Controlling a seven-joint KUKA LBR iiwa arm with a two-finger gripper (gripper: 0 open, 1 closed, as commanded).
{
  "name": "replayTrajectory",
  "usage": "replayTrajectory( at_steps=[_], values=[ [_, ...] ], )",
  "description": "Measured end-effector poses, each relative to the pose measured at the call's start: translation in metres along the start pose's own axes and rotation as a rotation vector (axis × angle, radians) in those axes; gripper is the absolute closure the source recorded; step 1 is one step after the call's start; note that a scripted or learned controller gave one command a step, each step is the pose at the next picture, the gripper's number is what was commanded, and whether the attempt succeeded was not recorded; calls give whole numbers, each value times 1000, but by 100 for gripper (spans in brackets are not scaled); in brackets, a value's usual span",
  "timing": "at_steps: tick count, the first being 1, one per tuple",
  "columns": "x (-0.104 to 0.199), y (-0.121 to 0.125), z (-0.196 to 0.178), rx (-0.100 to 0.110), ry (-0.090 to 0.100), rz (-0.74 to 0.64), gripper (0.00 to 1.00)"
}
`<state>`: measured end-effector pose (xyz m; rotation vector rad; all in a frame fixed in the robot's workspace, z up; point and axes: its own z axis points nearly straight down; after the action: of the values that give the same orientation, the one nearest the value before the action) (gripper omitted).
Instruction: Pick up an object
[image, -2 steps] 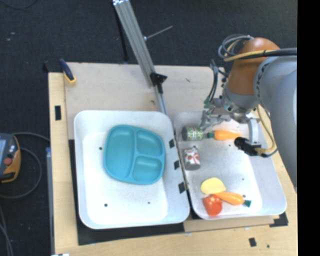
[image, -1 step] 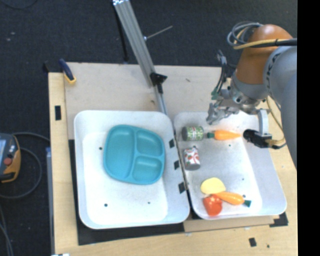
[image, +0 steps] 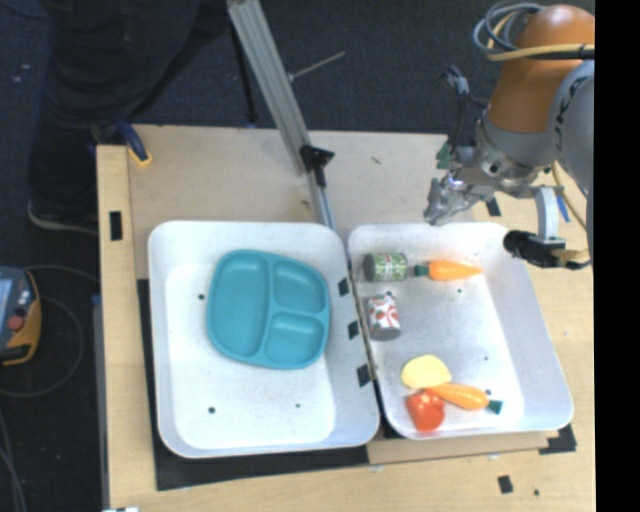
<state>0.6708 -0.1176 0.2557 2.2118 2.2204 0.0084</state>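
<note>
- The grey arm (image: 530, 90), orange band above its wrist, reaches in over the bench's (image: 200, 170) far right corner.
- The gripper (image: 443, 205) hangs over the far rim of the right bin (image: 530, 330), near that bin's far left corner. Whether it is spread or closed is not discernible from this angle.
- The gripper sits apart from every object in the bin. The nearest are a green can (image: 386, 266) and a carrot (image: 450, 269).
- The green can lies on its side by the bin's far left corner, close to the left wall. The carrot lies just beside it toward the right, its green end nearly touching the can.
- A silver can (image: 383, 315) rests against the left wall about midway along it, just nearer the camera than the green can.
- Three more objects cluster near the bin's near left corner. They are a yellow piece (image: 425, 371), a red piece (image: 425, 411) just nearer the rim, and a second carrot (image: 462, 396) lying between them and pointing right.
- The second carrot touches or nearly touches both the yellow and red pieces. Which one it actually touches is unclear.
- In the left bin (image: 160, 300) a teal divided plate (image: 268, 307) lies flat. It sits toward the far right part of the floor, well apart from the gripper.
- A slanted metal bar (image: 275, 90) crosses the far edge of the bench and ends near where the two bins meet.
</note>
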Motion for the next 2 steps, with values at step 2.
replayTrajectory(
  at_steps=[2],
  values=[
    [40, -21, -16, 10, 1, -1, 100]
  ],
)
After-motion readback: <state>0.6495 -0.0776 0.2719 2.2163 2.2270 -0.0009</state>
